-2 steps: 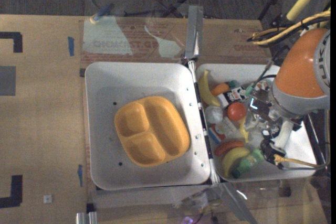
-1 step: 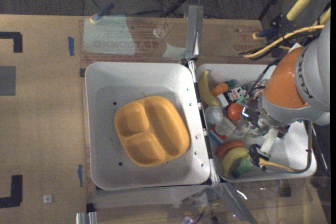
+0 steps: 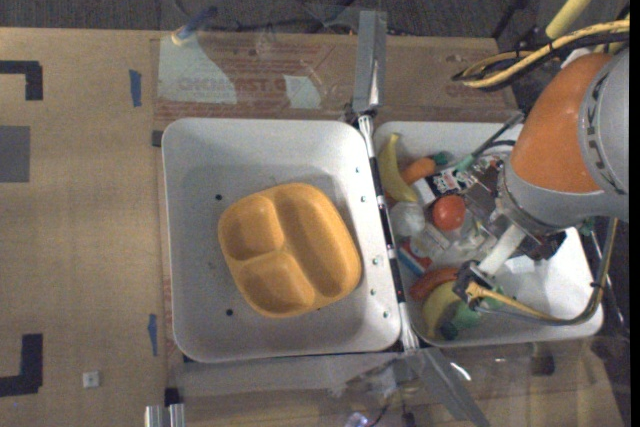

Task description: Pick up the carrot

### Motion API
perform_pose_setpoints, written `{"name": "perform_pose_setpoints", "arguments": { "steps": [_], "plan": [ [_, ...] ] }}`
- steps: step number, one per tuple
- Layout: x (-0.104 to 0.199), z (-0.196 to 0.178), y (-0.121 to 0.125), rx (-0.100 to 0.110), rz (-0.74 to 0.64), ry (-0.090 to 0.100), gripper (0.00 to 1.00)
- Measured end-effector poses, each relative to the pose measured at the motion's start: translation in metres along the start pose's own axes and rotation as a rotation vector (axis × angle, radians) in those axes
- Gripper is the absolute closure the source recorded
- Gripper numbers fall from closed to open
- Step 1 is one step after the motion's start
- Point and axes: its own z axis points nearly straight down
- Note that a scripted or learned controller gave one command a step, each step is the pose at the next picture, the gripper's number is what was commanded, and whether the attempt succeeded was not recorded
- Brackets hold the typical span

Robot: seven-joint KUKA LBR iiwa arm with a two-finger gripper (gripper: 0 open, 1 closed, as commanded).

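Observation:
The carrot (image 3: 418, 169) is a short orange piece lying in the right bin (image 3: 560, 300) near its far left corner, just right of a yellow banana (image 3: 391, 172). My gripper (image 3: 478, 200) hangs low over the middle of that bin, right of a red tomato (image 3: 449, 211) and a hand's width to the right of and nearer than the carrot. The grey wrist and orange arm band cover the bin's right half and hide the gripper's tip.
The left bin (image 3: 190, 215) holds a yellow divided plate (image 3: 288, 248). In the right bin a clear plastic item (image 3: 415, 223) lies left of the tomato, with an orange-red object (image 3: 434, 281), a yellow-green fruit (image 3: 439, 309) and a green piece (image 3: 466, 321) at the near side.

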Motion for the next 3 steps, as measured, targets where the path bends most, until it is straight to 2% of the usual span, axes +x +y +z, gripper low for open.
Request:
{"name": "perform_pose_setpoints", "arguments": {
  "steps": [1,2,3],
  "plan": [
    [-0.003,-0.122,0.004,-0.002,0.459,0.000,1.00],
    [-0.004,-0.080,0.004,0.002,0.530,-0.002,1.00],
    [0.053,-0.040,-0.014,0.003,0.540,-0.002,1.00]
  ]
}}
